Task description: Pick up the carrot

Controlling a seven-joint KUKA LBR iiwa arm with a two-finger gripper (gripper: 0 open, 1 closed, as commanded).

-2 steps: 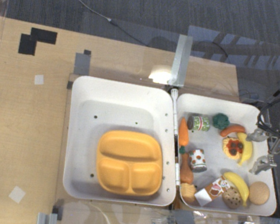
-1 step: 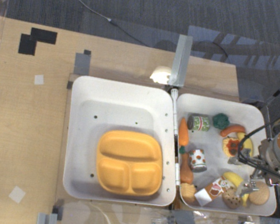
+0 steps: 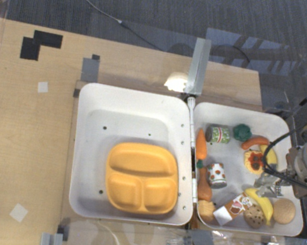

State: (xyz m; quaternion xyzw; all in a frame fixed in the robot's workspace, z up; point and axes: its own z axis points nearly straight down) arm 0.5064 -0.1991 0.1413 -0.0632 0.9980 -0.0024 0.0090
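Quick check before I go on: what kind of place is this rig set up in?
Probably a robotics lab bench, not a kitchen: two white bins sit on a taped wooden table, holding toy food such as the carrot and a yellow divided tray, with loose cables.

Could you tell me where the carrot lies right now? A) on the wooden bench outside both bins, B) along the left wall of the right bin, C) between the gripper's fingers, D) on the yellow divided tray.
B: the carrot lies lengthwise against the left wall of the right bin, apart from the gripper.
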